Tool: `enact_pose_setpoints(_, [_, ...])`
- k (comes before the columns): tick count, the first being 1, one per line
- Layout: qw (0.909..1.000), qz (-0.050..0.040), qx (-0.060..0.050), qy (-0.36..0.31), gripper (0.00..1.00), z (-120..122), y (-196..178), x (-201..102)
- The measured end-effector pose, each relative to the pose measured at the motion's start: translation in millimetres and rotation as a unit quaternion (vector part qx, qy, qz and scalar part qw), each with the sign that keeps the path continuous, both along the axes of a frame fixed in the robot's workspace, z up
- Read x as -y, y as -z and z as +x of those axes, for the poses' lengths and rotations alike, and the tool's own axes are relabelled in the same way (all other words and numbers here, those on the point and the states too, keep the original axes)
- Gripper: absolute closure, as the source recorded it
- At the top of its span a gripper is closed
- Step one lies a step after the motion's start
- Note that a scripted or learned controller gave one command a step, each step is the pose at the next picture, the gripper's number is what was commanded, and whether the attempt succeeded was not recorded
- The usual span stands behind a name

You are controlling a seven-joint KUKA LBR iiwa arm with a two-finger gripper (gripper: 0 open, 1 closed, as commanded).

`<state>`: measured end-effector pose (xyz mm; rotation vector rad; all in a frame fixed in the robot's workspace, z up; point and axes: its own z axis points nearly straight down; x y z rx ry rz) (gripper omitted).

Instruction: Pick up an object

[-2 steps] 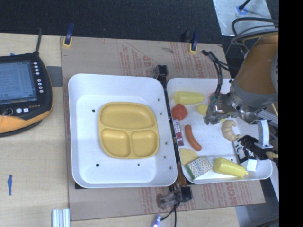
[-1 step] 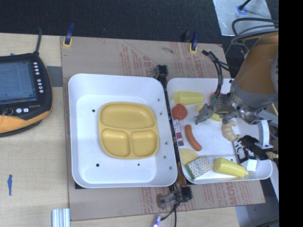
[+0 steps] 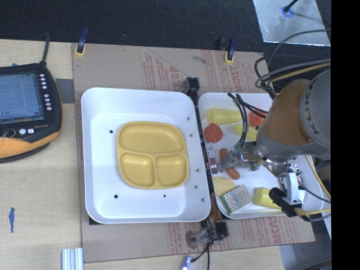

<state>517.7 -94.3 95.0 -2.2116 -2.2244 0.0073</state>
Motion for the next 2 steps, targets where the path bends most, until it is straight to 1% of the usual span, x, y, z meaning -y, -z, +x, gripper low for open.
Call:
enact_pose_setpoints(1, [1.0,-0.0005,0.0,-0.002,1.0,0.3,-10.6,0.9])
enact_pose_setpoints(2, [1.0,0.0005,0.002,0.001,1.0,34.6,-124.2,-67.8])
